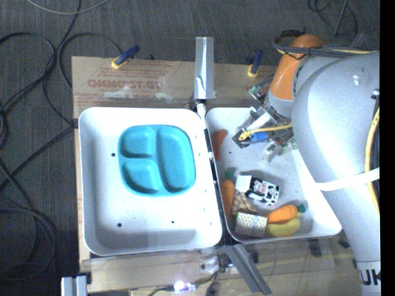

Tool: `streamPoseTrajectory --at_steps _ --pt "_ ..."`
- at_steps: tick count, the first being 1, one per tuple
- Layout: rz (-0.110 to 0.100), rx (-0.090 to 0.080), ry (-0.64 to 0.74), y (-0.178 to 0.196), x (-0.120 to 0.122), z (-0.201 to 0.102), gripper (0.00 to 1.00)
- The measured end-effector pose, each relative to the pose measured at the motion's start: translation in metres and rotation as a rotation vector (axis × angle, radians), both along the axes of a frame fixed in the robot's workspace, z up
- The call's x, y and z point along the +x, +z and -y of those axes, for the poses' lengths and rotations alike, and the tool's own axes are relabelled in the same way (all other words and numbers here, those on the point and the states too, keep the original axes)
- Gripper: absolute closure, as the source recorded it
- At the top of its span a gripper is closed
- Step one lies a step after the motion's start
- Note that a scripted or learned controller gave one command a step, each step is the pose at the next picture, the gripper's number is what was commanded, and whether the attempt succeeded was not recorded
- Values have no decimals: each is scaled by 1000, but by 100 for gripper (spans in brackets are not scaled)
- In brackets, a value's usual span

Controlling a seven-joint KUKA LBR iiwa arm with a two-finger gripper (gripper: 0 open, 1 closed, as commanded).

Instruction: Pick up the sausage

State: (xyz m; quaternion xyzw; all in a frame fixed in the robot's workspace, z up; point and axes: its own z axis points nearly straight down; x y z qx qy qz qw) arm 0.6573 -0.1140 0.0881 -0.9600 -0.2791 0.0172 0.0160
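Gripper (pixel 247 134) hangs over the right bin (pixel 321 227); finger state unclear. One sausage (pixel 220 143) lies half-hidden against the bin wall; two carrots (pixel 282 213).

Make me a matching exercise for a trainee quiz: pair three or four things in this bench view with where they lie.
Things:
1. blue tray
2. sausage
3. carrot
4. pincer

Places:
A. front right of the right bin
B. over the back of the right bin
C. in the left bin
D. by the right bin's left wall, near the back

Pairs: 1-C, 2-D, 3-A, 4-B
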Motion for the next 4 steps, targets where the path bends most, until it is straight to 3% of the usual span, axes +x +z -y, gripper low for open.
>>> streamPoseTrajectory --at_steps 1,2,3,4 --pt "31 -28 -344 21 0 0 0" --pt "14 -30 -155 2 0 5 0" --pt "32 -32 142 1 -5 -3 0" --pt "40 -26 146 8 -2 -8 100"
